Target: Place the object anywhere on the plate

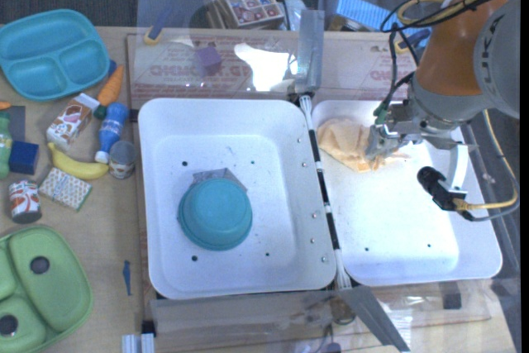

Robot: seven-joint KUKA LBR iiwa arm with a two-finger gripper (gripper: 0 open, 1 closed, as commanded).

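A round teal plate [216,213] sits in the left bin [165,128], resting on a small grey sheet. A crumpled tan and yellow object [343,141] lies at the back left of the right bin [413,244]. My gripper [378,148] points down at the right edge of that object and touches or overlaps it. The wrist body hides how the gripper meets it. The grey arm with its orange band [455,45] comes in from the right above the bin.
The raised rims between the two bins [321,178] separate the object from the plate. A black cable fitting [436,184] hangs from the arm over the right bin. A teal divided tray [54,54], a banana [76,164], a blue bottle [111,128] and a green tray [37,293] lie on the bench to the left.
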